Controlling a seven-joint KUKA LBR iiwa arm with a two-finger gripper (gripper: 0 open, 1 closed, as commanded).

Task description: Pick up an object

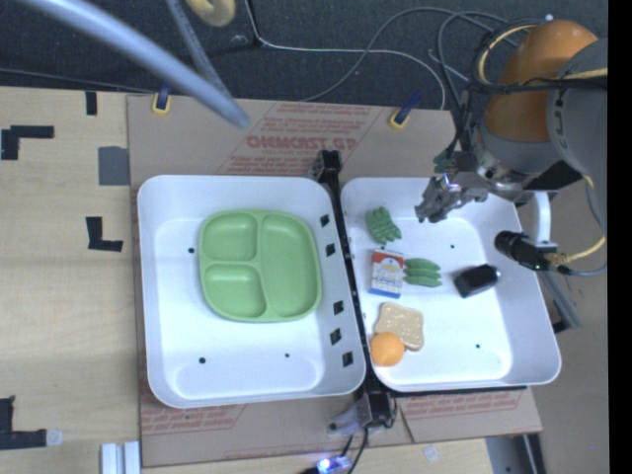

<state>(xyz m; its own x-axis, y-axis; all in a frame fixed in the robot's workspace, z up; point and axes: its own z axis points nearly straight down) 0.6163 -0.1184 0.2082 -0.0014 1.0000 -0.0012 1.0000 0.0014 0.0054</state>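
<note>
Two shallow white bins side by side on the worktop, over a brown cardboard sheet printed with red lettering too blurred to read. Left bin holding a green divided plate. Right bin holding a leafy green piece at the far left, a small red-and-white carton nearer, a green pod-like item touching the carton's right edge, a slice of toast with an orange ball touching its near left corner, and a small black block to the right, apart from the rest. Tool hanging over the far part of the right bin, right of the leafy piece, dark and small; open or closed, cannot tell; nothing seen between its tips. Arm with orange band entering from the right, partly cut off by the frame. Blurred grey bar crossing the far left, close to the lens, identity unclear. Cables looping over the dark far surface.
</note>
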